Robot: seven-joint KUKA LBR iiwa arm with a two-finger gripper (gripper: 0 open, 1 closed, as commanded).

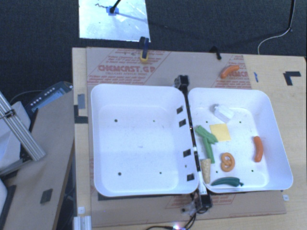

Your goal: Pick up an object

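Two bins (139, 92), two sausages (258, 148), one pretzel (227, 161)

The arm stood clear of the bench (296, 114), probably somewhere beyond its right edge. Its wrist pose and the gripper's state could not be told.

Desk (297, 128): a light wooden top was recorded, largely covered by a brown printed cardboard sheet (124, 68). Two shallow white bins were set side by side on the sheet, the left bin (139, 102) and the right bin (273, 128) touching along their inner walls. An orange sausage-shaped toy (230, 71) was noted on the cardboard just behind the right bin. A small yellow-and-blue clamp (143, 51) was noted at the sheet's far edge.
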